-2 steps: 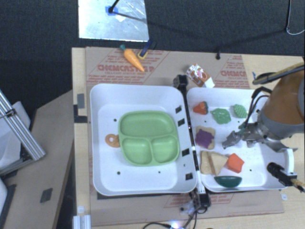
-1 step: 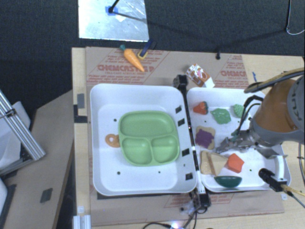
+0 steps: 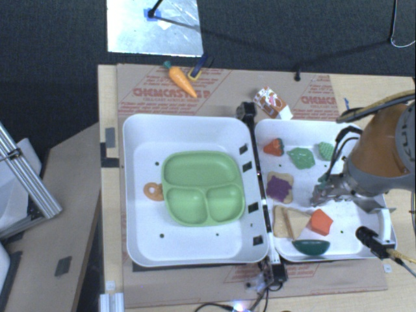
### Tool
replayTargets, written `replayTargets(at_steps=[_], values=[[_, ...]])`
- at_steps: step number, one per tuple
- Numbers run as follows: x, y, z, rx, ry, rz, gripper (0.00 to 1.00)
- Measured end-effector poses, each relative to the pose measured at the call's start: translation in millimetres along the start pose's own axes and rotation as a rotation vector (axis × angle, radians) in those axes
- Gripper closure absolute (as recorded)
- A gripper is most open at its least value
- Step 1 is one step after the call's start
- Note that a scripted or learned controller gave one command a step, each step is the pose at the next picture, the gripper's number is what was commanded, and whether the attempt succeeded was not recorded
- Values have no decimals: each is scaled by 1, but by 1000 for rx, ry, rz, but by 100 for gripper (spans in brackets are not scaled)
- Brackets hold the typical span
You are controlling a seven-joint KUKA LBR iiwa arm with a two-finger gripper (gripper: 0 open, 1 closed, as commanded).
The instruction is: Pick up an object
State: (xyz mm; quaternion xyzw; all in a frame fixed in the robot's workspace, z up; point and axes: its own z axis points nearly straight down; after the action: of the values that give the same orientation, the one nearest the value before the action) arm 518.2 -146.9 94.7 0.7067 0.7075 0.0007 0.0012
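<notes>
Uppermost and closest to the lens, the arm reaches in over the right bin, with the pincer low above the bin's middle. Its tip is dark and blurred against the wrist; whether it is wide or narrow cannot be told, and nothing is seen held in it.

Just below the pincer lies an orange block, the likeliest candidate. It looks like a small toy food piece: light, probably stiff, with smooth faces that may slip. Judgement: take it across two opposite flat sides, squarely, from above.

Beside it sits a toast slice, flat and thin, so harder to take hold of. A purple piece lies to the pincer's left, and a dark green piece near the bin's front wall. Further off are a green leafy piece and a red piece.

In the left bin sit a green divided plate and an orange ring. A toy carrot rests on the table beyond.
</notes>
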Motion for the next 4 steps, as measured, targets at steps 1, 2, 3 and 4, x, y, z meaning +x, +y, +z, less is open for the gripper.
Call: replayTargets(at_steps=[1,2,3,4], values=[[0,-1,-43,-1,0,-3,100],[-11,3,-97,-5,-2,-2,100],[-11,5,-132,-3,-1,-3,100],[32,22,-138,-1,1,-8,100]])
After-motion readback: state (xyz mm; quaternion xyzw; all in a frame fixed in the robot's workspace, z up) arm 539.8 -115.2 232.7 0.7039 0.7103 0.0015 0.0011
